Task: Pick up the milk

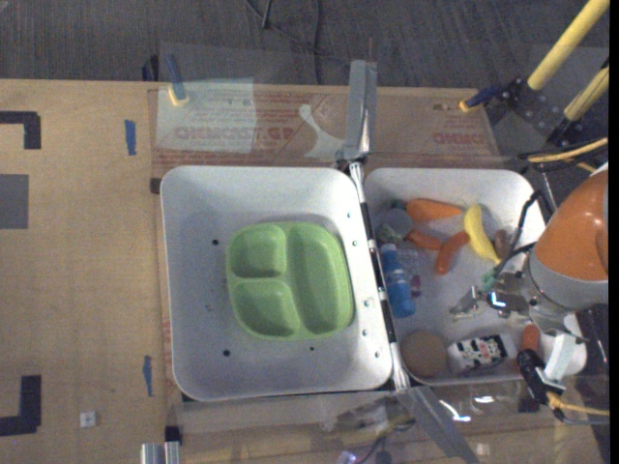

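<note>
The milk (pixel 479 353) is a small white carton with black patches, lying on its side near the front edge of the right bin (pixel 445 184). My gripper (pixel 474 296) hangs just behind the carton, over the right part of that bin, reaching in from the right. It is open, with nothing between its metal fingers (pixel 463 306). The carton rests on the bin floor, apart from the gripper.
The right bin also holds two orange carrots (pixel 435 210), a yellow banana (pixel 477 232), a blue bottle (pixel 397 280) along its left wall and a brown round item (pixel 423 352) left of the milk. A green divided plate (pixel 289 279) sits in the left bin (pixel 193 211).
</note>
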Robot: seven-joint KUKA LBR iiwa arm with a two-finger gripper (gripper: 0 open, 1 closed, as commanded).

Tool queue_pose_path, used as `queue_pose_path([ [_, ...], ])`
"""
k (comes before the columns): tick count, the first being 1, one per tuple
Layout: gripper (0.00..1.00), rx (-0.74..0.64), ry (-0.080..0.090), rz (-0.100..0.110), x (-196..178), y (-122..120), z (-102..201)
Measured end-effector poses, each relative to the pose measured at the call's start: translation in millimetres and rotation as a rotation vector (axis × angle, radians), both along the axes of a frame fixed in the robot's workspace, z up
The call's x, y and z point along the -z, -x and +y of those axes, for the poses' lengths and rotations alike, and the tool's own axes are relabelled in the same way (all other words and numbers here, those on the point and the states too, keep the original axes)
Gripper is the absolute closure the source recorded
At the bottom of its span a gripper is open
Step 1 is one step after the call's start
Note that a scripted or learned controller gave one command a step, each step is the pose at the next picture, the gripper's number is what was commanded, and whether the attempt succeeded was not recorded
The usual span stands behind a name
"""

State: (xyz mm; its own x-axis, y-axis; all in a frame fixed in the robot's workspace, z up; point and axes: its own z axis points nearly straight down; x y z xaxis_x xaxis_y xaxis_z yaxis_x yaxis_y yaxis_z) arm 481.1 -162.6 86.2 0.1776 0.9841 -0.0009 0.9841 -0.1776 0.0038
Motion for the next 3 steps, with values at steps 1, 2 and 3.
queue_pose_path([
  [1,0.00,-0.251,0.000,-0.003,-1,0,66],
  [2,1.00,-0.246,0.001,-0.006,-11,-1,64],
  [3,0.00,-0.246,0.001,-0.005,-11,-1,64],
])
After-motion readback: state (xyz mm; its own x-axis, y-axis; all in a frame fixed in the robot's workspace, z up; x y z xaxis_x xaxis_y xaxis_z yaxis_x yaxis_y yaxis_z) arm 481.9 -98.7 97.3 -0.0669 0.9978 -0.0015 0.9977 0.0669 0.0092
